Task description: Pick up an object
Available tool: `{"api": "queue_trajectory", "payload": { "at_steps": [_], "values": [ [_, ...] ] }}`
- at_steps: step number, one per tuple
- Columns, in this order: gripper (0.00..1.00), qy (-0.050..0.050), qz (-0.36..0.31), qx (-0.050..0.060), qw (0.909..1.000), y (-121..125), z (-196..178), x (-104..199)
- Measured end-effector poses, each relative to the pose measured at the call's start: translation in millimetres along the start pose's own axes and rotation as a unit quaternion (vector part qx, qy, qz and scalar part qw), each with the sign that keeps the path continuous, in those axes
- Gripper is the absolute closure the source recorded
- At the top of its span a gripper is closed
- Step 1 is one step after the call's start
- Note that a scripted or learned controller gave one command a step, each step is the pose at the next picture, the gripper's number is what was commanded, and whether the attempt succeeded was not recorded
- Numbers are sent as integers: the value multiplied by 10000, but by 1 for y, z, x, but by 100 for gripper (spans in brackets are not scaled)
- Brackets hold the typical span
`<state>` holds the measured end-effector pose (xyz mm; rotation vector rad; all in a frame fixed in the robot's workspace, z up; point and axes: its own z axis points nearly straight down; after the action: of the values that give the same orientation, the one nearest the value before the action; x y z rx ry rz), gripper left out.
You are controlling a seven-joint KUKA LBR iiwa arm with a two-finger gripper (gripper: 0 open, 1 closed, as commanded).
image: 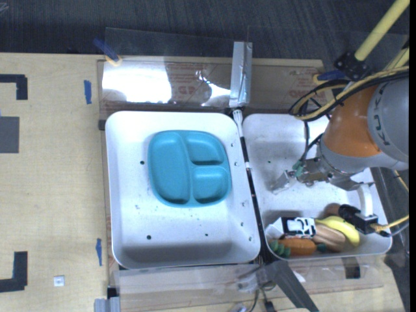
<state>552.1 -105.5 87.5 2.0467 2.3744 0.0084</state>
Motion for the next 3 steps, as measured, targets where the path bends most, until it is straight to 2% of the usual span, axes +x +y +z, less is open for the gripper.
{"api": "queue_trajectory", "payload": {
  "at_steps": [1,2,3],
  "values": [
    [0,0,352,19,9994,48,1,-21],
    [0,14,-809,43,9967,104,2,-71],
    [0,6,-541,43,9985,109,2,-48]
  ]
}}
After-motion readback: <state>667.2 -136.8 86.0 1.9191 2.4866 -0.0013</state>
